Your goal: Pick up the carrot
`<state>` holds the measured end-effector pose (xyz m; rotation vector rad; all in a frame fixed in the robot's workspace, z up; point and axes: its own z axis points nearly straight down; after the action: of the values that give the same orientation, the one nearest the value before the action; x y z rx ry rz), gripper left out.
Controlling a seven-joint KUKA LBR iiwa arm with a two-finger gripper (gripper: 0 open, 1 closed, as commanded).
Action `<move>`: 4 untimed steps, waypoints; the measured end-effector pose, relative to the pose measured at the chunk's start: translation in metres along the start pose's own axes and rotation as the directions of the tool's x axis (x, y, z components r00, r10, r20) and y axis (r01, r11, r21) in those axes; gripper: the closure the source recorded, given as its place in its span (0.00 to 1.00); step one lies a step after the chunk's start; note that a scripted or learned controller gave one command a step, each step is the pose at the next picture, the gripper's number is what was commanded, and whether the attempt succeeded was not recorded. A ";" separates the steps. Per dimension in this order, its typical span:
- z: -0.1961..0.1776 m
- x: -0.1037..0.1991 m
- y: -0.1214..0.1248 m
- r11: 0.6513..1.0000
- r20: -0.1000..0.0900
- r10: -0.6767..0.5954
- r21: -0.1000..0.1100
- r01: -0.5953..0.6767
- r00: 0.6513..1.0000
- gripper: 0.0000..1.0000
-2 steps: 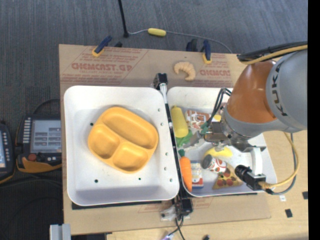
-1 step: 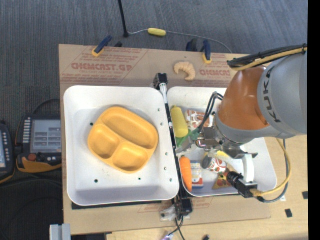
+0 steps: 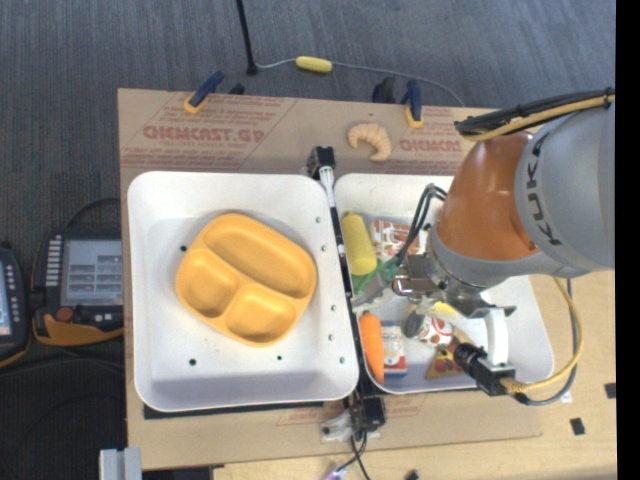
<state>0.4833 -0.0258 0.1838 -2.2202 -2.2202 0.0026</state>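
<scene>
**Ana:** Where was the carrot (image 3: 371, 341) when you looked?

**Me:** It lay in the right bin (image 3: 535, 353), against that bin's left wall near the front corner, its length running front to back. A small carton (image 3: 393, 356) sat just beside it on the right. Nothing was gripping it.

**Ana:** And the gripper (image 3: 425, 306)?

**Me:** It hung over the middle of that same bin, a little to the right of the carrot and behind it. The wrist and its cables blocked my sight, so I could not tell whether the fingers were spread or closed. I judged we were at the approach step, before any grasp.

**Ana:** What did the next move call for?

**Me:** In my judgement, a shift left and toward the front, then a descent along the wall. The wall and the carton left little room for the fingers either side.

**Ana:** Give me the count.

**Me:** One carrot. One corn cob (image 3: 358, 244) further back along the same wall. Two white bins; the left bin (image 3: 160, 268) held one yellow divided plate (image 3: 246, 277). One croissant (image 3: 372, 138) lay on the surface (image 3: 210, 133) behind the bins. The other small items under the arm I could not count.
</scene>
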 end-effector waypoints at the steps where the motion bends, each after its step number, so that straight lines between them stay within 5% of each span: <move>1: 0.000 0.000 0.000 1.000 0.000 0.000 0.000 0.000 1.000 0.00; 2: 0.000 0.000 0.000 1.000 0.000 0.000 0.000 0.000 1.000 0.00; 3: 0.097 -0.077 0.002 1.000 0.002 0.002 -0.007 -0.002 1.000 0.00; 4: 0.087 -0.077 0.003 1.000 0.001 0.001 -0.009 -0.001 1.000 1.00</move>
<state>0.4862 -0.1024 0.0973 -2.2267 -2.2237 -0.0066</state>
